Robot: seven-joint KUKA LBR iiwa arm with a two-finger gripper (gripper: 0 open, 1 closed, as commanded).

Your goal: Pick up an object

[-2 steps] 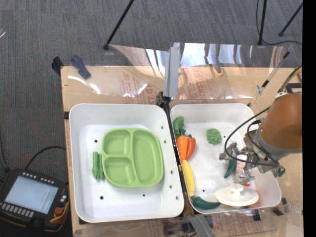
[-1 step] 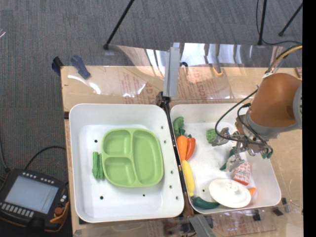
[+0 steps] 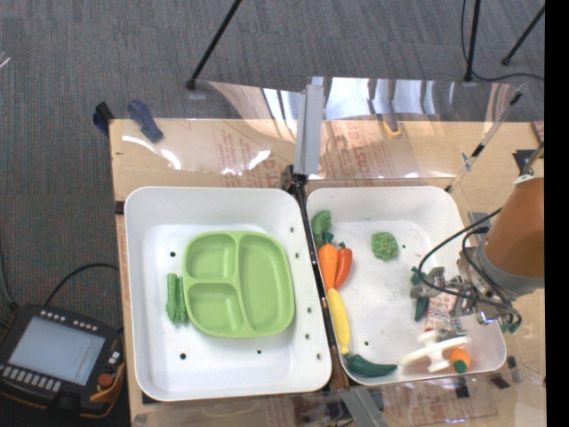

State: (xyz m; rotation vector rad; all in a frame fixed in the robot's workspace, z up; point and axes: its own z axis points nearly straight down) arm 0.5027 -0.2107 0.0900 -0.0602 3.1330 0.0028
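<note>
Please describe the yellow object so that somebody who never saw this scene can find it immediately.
Look in the right white bin, along its left wall. There a row of toy vegetables runs downward, and the yellow corn cob lies just below the orange pepper. It is the only yellow, long piece; the item below it is dark green.

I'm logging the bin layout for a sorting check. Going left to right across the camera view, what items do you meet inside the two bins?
Green bean pods → green divided plate → orange pepper → green broccoli piece → gripper at the right bin's right side.
</note>
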